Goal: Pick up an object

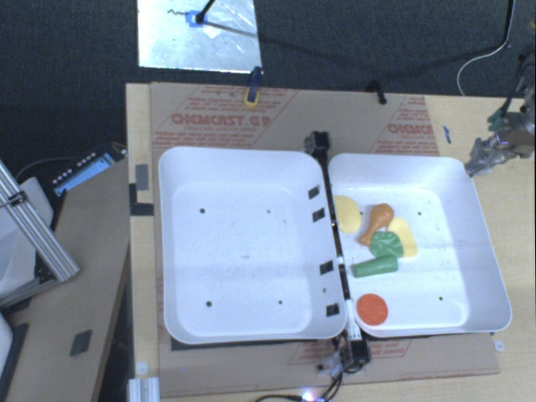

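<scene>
The bench fills most of the view, its cardboard top printed in red. On it sit two white bins side by side, the left bin and the right bin.

The objects lie in the right bin, bunched toward its left wall. A yellow piece lies nearest that wall, with an orange drumstick just right of it. Below the drumstick a green toy overlaps a second yellow piece. An orange disc lies apart, near the front left corner.

The gripper hangs at the view's right edge, over the right bin's back right corner, well apart from the cluster, which lies left of and nearer the front than it. Whether it is wide or narrow I cannot tell; nothing is seen in its grasp.
</scene>
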Action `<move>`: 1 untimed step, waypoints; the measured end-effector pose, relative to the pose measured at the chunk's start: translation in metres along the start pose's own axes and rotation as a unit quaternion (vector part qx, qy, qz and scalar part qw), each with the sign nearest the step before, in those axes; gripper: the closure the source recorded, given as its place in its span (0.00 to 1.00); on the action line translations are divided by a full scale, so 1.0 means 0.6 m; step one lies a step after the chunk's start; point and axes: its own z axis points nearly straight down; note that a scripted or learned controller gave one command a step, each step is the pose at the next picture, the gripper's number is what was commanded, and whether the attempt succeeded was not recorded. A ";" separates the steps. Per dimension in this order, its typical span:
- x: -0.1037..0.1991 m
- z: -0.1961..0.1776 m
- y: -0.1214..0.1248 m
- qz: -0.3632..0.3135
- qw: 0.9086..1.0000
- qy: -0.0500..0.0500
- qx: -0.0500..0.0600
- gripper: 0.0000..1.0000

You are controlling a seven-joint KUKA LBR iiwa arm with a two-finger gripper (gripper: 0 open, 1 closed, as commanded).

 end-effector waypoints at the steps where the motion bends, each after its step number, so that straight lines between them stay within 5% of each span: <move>1: -0.002 -0.270 -0.045 -0.002 1.000 -0.006 -0.017 1.00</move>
